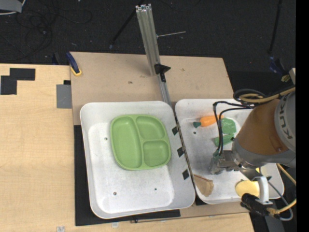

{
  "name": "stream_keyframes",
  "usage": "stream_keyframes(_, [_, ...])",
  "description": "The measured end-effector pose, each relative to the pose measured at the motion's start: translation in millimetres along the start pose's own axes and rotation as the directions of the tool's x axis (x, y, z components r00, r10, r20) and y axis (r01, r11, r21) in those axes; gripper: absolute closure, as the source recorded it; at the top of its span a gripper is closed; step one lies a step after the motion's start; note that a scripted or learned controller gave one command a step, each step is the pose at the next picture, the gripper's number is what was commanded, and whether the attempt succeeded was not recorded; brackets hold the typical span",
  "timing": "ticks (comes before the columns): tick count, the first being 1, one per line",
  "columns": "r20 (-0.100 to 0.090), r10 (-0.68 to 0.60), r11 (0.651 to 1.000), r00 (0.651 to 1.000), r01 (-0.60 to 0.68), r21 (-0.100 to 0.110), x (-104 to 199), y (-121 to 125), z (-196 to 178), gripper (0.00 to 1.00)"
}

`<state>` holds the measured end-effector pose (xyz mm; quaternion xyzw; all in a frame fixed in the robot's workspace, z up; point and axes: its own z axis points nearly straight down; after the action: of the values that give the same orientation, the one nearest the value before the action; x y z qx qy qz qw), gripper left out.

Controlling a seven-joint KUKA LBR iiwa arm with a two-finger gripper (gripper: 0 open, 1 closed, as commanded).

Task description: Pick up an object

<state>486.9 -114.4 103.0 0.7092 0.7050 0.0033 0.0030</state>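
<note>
Tool (pixel 218 167): low in the right bin (pixel 193 149), beside the brown scrap (pixel 203 184); can't tell if it grips anything.
Carrot (pixel 207 122): near that bin's far edge.
Green plate (pixel 141 142): in the left bin (pixel 135 190), with white floor showing around it.

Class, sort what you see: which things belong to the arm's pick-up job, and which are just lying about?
Job, likely: gripper, low over the right bin; orange carrot, green piece, brown piece in that bin.
Lying about: green divided plate in the left bin; metal post; blue clamp.
</note>
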Motion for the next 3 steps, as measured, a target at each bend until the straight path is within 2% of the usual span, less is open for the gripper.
stream_keyframes(1, [0.000, -0.007, 1.000, 1.000, 0.007, 0.009, 4.2, -1.5, -42.8, 1.00])
stream_keyframes(3, [0.000, -0.007, 1.000, 1.000, 0.007, 0.009, 6.0, -2.9, -126.0, 1.00])
